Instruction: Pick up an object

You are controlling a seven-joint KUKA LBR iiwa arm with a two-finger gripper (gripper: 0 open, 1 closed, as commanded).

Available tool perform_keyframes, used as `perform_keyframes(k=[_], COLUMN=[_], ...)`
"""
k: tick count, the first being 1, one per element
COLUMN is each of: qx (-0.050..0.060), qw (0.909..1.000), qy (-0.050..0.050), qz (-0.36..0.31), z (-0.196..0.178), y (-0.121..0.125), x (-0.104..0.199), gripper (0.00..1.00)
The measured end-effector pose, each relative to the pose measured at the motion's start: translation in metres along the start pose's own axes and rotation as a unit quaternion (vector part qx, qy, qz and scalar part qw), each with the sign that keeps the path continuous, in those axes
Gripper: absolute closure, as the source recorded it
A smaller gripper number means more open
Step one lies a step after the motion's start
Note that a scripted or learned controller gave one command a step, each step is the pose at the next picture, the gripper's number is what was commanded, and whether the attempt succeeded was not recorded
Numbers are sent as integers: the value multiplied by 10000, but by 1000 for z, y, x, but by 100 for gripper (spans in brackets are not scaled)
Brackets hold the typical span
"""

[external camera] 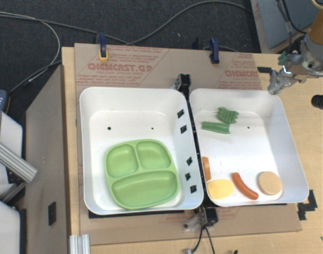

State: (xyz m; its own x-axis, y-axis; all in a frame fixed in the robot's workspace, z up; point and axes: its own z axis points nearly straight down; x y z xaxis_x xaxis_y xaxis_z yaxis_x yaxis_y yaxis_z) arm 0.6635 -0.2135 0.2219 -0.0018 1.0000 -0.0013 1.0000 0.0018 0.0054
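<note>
**Pincer poised off the right bin's far corner**

The gripper (pixel 276 83) sits at the upper right of the camera view, just past the far right corner of the right bin (pixel 288 142), above the cardboard-covered bench (pixel 150 60). Whether it is apart or together cannot be told from this angle. Nothing shows clamped in it.

Nearest the pincer, in the far part of the right bin, lie two green pieces: a leafy green vegetable (pixel 228 115) and, just beside it toward the near side, a long green pod (pixel 215 127). They look to be touching or nearly so.

Along the bin's near edge sits a row of food items. A round tan biscuit (pixel 269 183) lies to the right, a red-orange sausage (pixel 245 186) lies slanted in the middle, and a yellow piece (pixel 220 188) sits to the left. A thin orange stick (pixel 206 168) lies against the left wall, just above the yellow piece.

The left bin (pixel 92 142) holds a green divided plate (pixel 142 173) with three compartments, resting in its near half.

Two clamps, a yellow clamp (pixel 102 46) and a blue clamp (pixel 214 51), grip the bench's far edge.
</note>
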Motion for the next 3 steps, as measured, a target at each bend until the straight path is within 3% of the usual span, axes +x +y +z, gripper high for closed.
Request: perform_keyframes(k=[3], qx=[49], qw=[10000], qy=[18], qz=[-7], z=[0], y=[-70], x=[142], gripper=[100])
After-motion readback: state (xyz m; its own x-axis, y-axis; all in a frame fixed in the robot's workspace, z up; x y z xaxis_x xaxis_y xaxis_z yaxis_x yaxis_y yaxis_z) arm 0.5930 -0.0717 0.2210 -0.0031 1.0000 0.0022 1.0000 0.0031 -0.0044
